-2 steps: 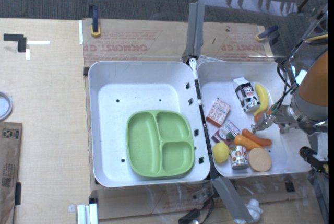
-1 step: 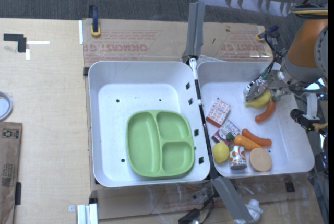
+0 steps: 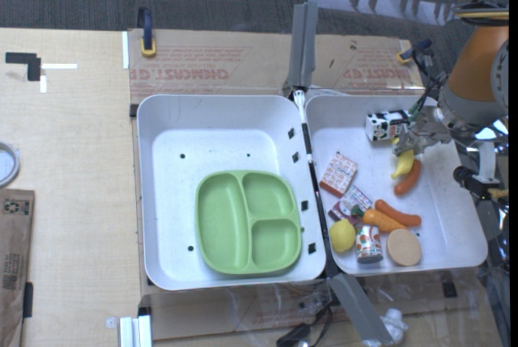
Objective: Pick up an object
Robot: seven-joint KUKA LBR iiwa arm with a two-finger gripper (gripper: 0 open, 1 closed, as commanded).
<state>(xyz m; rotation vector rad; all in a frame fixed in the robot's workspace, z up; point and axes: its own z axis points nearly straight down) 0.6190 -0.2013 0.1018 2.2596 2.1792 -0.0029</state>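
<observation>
Pale wood worktop point(image 3: 73, 143) carries two white bins side by side, with dark carpet beyond. The right bin point(image 3: 453, 256) holds the loose items. A banana point(image 3: 402, 166) lies near its back right part, touching the top of an orange sausage-shaped toy point(image 3: 408, 178). The claw point(image 3: 413, 137) hangs right above the banana's upper end, and whether it is open, or has hold of anything, cannot be told from this slanted angle. Just left of the claw sits a black-and-white cow toy point(image 3: 384, 125).

Toward the middle lies a red patterned packet point(image 3: 337, 174), with a darker packet point(image 3: 351, 203) below it. Along the front are a lemon point(image 3: 342, 235), a small can point(image 3: 368, 244) and a tan disc point(image 3: 404, 247), with a carrot point(image 3: 392, 217) lying just behind them.

The left bin point(image 3: 162, 175) holds a green divided plate point(image 3: 247, 222) with three sections. The grey arm point(image 3: 477, 70), orange-banded, comes in from the right.
</observation>
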